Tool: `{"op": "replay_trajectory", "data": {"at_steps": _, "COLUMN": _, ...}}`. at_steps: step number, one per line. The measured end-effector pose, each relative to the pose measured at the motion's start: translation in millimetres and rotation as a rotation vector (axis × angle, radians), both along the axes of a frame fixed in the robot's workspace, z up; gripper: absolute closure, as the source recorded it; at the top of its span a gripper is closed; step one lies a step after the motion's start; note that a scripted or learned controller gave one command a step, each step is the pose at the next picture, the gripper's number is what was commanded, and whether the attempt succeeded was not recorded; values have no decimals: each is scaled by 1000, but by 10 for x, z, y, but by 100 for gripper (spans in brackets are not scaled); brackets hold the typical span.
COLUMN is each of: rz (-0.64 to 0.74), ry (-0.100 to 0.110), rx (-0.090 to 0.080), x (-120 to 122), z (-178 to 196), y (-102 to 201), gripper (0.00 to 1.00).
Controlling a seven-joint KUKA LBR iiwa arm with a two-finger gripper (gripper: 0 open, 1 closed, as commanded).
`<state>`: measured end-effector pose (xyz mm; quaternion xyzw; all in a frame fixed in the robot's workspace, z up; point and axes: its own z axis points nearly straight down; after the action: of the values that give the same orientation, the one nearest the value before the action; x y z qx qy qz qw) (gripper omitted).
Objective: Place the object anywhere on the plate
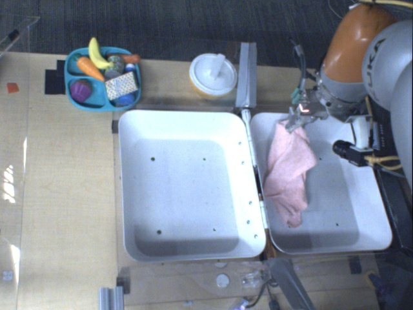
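Nearest the camera, along the front edge of the worktop, stand two shallow white bins side by side. One is the left bin, its floor marked by a few small dark dots. One is the right bin, and a single pink cloth hangs into it: its lower end bunches on the bin floor near the left wall, while its upper corner is drawn up to a point at the bin's far edge.

At that point sits the one hand, reaching in from the right on the grey arm with its orange band. The hand's fingers are closed tight on the top corner of the pink cloth, which dangles from them.

Farther back, behind the left bin, one round white lid on a yellow container stands just beside a grey metal post that rises between the bins. At the far left rests one blue sectioned plate with several toy foods: one yellow banana, one orange carrot, one purple piece and others too small to tell.
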<state>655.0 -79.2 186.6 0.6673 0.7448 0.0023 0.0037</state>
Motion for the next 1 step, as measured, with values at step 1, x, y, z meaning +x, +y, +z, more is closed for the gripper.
{"op": "replay_trajectory", "data": {"at_steps": 1, "rz": 9, "ry": -3, "rx": 0, "x": 25, "z": 404, "y": 17, "gripper": 100}}
